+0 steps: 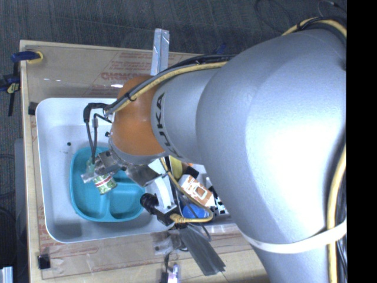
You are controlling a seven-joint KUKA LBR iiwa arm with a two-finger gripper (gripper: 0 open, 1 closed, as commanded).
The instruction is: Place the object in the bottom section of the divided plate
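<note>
My gripper (97,171) hangs over the blue divided plate (82,202), by a small green-labelled object (106,184); I cannot tell my grip state. It could land across the divider.

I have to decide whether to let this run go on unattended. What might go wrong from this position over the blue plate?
1. The small object sits near the divider ridge of the blue divided plate, so it may end up in the wrong section.
2. The gripper hangs right over it, and the arm hides much of the white bin, so checking from this camera is hard.
</note>
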